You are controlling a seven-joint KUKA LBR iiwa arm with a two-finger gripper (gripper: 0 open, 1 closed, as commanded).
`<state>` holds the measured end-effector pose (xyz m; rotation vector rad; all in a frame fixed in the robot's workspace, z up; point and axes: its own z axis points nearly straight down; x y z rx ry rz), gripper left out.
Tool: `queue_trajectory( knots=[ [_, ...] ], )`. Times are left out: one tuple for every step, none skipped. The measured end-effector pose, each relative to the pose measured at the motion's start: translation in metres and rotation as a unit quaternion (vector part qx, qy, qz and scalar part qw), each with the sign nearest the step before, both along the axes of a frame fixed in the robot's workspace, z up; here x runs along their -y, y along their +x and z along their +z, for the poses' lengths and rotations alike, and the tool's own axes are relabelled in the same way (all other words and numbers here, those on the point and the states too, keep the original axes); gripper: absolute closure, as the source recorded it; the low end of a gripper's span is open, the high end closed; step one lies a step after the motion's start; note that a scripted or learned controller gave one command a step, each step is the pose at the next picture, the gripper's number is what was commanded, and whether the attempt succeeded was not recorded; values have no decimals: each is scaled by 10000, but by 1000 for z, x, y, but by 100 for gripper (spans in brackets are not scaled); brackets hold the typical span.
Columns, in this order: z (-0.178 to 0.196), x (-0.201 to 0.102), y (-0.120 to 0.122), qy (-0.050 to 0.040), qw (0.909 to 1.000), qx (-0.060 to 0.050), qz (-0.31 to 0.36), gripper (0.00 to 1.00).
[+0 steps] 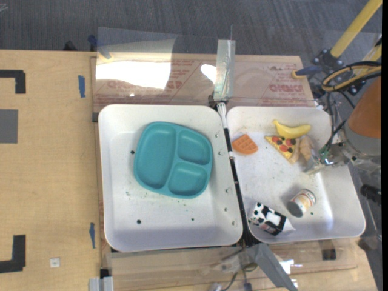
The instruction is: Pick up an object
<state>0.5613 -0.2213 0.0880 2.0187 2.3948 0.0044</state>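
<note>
Positioned at the right edge of the right bin [345, 220], the end effector [318, 162] sits low over the bin's upper right area, just beside a tan object [304, 148]. Its opening cannot be told from this view, and whether it has hold of anything cannot be told either. The grey arm [364, 139], with its orange band [367, 115], enters from the bench's right edge.

Contents of the right bin: a yellow banana [291, 128] lies near the far wall, toward the right. A pizza slice toy [283, 144] lies just below the banana, touching or nearly touching the tan object at its right. An orange ridged piece [245, 144] lies near the bin's left wall, apart from the pizza slice. A small metal can [301, 201] lies on its side in the lower right part. A black-and-white patterned item [268, 217] lies at the near wall, left of the can.

Contents of the left bin [115, 180]: a teal divided plate [173, 159] with three compartments rests near the centre, slightly toward the far wall.

Both bins stand side by side on the wooden bench [45, 162], touching along their shared edge. A clear plastic sheet [133, 71] lies at the bench's far edge behind the bins.
</note>
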Motion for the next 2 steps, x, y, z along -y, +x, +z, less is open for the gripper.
queue_trajectory(
  knots=[
    [0,3,-39,-4,9951,-10,986,100],
    [1,3,-79,-10,9891,-6,1470,100]
  ],
)
